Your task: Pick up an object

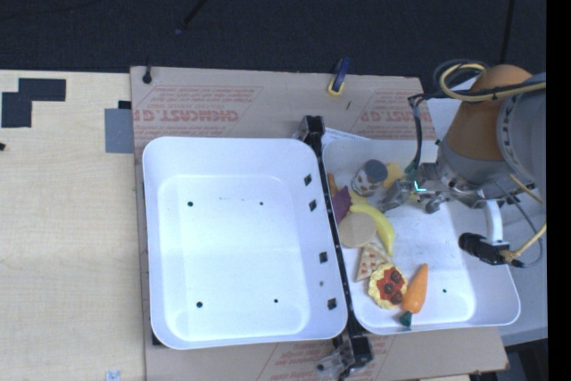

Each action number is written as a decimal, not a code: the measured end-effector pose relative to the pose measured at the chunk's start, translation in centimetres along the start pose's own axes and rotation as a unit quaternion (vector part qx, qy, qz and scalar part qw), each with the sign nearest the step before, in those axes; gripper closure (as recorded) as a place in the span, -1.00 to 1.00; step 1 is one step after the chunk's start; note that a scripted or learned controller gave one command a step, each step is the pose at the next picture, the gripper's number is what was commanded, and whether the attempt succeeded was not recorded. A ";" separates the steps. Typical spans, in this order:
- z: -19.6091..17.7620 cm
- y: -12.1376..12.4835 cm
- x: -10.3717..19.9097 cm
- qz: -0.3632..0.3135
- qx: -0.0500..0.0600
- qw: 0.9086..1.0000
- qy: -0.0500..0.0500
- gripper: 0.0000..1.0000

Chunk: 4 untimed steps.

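The can [368,177] sits in the right bin [464,303], just to the left of the gripper [412,190]. I cannot tell how the jaws stand, or if they touch the can. A banana [378,224] lies just below the can, down and left of the jaws. Further down lie a tan round thing [357,231], a pizza slice [385,281] and a carrot [415,287], close together. A purple thing [342,202] leans by the bin's left wall. The left bin [169,192] lies far to the left. The arm [491,125] reaches in from the right.
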State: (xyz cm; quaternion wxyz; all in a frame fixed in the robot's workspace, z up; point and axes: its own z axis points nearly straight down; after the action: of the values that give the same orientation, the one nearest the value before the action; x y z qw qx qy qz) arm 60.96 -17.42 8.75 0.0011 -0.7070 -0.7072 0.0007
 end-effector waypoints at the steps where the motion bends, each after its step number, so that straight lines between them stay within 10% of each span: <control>1: 0.0 -4.8 4.9 0.000 0.001 1.000 0.001 -1.00; 2: 0.0 3.3 8.9 0.001 0.009 1.000 0.001 -1.00; 4: 0.1 3.1 9.2 0.001 0.006 1.000 0.000 -1.00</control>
State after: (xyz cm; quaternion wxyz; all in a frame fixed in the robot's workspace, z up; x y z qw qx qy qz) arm 64.08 -8.26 8.62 0.0057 -0.7076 -0.7066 0.0052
